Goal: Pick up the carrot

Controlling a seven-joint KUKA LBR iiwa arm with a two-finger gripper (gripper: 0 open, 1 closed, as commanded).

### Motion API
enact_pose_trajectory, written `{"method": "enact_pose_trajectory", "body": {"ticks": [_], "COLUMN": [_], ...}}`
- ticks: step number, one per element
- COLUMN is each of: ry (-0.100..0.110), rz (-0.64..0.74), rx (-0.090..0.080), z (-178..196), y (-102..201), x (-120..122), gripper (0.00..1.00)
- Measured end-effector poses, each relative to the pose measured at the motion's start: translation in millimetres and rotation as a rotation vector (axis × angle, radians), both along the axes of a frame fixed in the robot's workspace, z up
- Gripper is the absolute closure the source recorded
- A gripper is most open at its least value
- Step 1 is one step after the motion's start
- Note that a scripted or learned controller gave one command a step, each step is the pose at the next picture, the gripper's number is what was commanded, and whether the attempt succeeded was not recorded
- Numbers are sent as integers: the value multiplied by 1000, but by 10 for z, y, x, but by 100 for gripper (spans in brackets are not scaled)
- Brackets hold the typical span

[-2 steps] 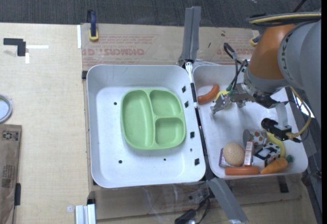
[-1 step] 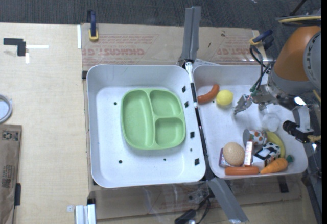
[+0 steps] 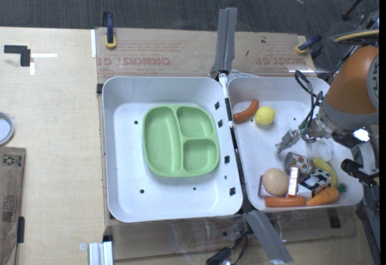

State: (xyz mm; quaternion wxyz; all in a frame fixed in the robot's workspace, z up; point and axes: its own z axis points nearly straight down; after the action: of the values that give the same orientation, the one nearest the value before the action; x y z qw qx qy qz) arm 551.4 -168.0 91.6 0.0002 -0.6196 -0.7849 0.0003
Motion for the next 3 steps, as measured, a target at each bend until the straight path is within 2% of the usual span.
{"method": "enact_pose_trajectory", "body": {"ticks": [1,2,3], "ry": [0,0,-5], "rz": [145,319,517], "rx": [0,0,-3], "z": [997,-3,193], "y": [990,518,240], "x": [263,187,957], "gripper": [0,0,0]}}
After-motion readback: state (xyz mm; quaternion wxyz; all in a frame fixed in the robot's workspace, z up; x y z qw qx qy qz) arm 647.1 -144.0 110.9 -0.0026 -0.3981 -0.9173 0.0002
